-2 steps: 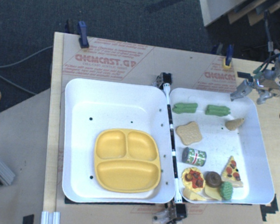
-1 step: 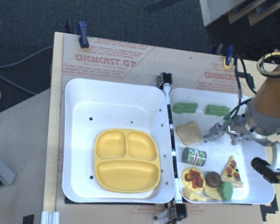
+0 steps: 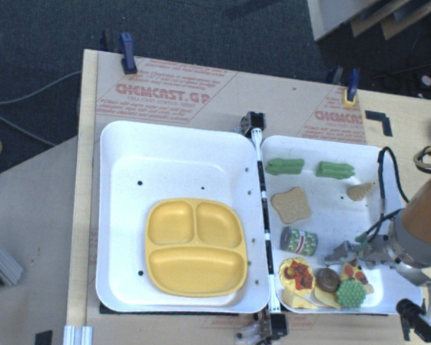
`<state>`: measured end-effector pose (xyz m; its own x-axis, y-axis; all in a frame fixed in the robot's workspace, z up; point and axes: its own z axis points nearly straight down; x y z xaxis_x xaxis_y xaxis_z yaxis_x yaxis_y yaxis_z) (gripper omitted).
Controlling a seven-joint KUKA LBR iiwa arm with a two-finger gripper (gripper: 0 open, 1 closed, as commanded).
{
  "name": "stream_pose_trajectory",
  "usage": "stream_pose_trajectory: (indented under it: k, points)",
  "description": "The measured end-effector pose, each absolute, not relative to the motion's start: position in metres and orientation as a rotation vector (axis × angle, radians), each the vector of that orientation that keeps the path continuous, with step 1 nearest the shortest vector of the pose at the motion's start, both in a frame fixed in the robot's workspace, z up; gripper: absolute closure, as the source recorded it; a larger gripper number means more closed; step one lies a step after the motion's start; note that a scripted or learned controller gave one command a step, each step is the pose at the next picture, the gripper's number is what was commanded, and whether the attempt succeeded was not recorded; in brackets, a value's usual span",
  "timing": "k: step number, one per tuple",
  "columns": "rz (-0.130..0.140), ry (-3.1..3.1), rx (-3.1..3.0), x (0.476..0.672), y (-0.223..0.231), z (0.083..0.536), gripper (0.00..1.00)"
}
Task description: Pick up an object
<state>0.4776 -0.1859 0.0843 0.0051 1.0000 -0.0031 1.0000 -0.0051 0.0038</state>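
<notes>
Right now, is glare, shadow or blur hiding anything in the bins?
Camera view: even, soft light; the yellow tray in the left bin reads sharp, with faint shadow only. Camera view: no strong glare on the right bin. Camera view: the arm at the right is soft and overlaps that bin, so the gripper and the pile beside it blur together.

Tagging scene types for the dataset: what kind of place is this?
Likely a robotics lab bench for pick tests. Two white bins sit clamped on a board, toy food lies in the right one, a yellow tray in the left, and the arm reaches in.
</notes>
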Motion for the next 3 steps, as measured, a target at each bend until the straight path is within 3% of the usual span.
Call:
stream_pose_trajectory:
  k: [1,2,3]
  points:
    - [-0.003,2.201,2.218,0.518,-0.120,0.087,0.00]
    - [-0.001,2.212,2.212,0.591,-0.120,0.086,0.00]
    - [-0.007,2.214,2.236,0.486,-0.192,0.084,0.00]
